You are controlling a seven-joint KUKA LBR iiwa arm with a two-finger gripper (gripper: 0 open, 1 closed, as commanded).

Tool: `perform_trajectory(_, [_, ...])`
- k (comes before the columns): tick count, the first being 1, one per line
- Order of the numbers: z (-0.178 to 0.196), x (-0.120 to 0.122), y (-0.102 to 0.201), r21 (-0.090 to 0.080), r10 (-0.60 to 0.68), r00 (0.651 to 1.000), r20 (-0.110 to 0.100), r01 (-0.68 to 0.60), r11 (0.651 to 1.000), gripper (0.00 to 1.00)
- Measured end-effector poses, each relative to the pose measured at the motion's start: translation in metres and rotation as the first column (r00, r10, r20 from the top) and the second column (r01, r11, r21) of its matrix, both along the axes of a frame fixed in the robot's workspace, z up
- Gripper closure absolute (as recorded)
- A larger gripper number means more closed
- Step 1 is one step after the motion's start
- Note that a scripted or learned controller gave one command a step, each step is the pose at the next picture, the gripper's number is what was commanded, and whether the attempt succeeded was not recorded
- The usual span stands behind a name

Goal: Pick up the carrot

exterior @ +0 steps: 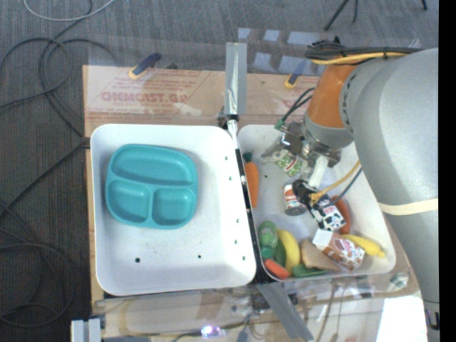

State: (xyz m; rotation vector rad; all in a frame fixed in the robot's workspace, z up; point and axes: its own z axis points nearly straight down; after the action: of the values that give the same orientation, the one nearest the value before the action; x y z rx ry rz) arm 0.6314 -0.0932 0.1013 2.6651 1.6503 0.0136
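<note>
Catching the grey arm [399, 141] reaching in from 3 o'clock and looming over the right bin [274, 194]. Showing the left bin [206, 255] at 9 o'clock of it, carrying a teal divided plate [151, 186] toward its 10 o'clock side. Showing the gripper [298, 154] hanging near the right bin's 12 o'clock end, just over a small green-and-white packet [290, 164]; leaving its grip impossible to tell. Finding the carrot [251, 181] lying lengthwise against that bin's 9 o'clock wall, at 8 o'clock from the gripper and apart from it. Crowding the 6 o'clock end: a red-and-white carton [345, 251], a yellow banana [288, 248], a green vegetable [267, 235]. Standing near the centre: a small can [293, 200].
</note>
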Motion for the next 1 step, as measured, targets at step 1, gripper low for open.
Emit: perform_trajectory(1, [0.1172,0.024,0.0492,-0.002,-0.105,0.994,-0.013,0.105,0.994,1.0])
